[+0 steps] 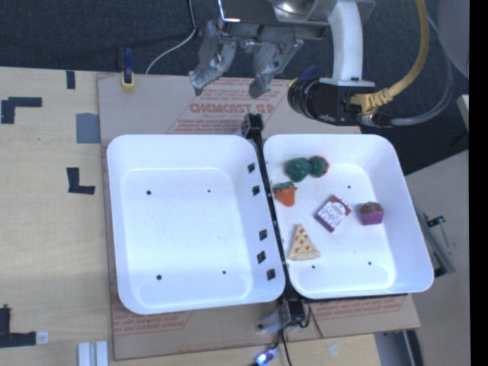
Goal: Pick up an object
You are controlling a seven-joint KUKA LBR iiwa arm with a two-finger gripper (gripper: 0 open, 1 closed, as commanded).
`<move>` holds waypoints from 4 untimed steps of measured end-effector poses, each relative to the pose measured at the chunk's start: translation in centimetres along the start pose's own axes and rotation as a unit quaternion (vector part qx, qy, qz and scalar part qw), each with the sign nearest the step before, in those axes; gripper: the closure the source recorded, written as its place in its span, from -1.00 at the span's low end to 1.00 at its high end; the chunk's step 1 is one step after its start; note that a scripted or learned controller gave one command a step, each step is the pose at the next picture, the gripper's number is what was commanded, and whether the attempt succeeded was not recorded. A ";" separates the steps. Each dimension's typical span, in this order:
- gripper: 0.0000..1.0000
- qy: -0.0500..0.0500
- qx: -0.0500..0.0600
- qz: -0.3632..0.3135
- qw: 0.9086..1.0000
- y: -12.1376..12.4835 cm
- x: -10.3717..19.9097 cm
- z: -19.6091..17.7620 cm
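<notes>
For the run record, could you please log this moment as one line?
gripper: open, above the bins' far edge, holding nothing | right white plastic bin: five small toy pieces | pick: not yet begun

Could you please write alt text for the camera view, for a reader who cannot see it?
The open gripper hangs above the bench behind two white bins, holding nothing. The right bin holds a green toy, a carrot, a pizza slice, a red packet and a purple cupcake.

Robotics lab: taped bench [46, 204], twin white bins [183, 292], cabled arm [347, 36].
</notes>
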State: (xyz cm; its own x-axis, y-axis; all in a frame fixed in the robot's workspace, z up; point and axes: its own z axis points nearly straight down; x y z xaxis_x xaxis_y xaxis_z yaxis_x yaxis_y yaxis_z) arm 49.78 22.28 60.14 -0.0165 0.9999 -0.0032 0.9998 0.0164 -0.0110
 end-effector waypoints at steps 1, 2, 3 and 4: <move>1.00 0.000 0.001 -0.001 1.000 0.0 0.1 -1.0; 1.00 -0.002 0.002 0.008 1.000 3.9 1.0 14.4; 1.00 0.003 -0.008 0.007 1.000 5.0 1.1 6.2; 1.00 -0.002 0.002 0.008 1.000 7.9 0.9 33.7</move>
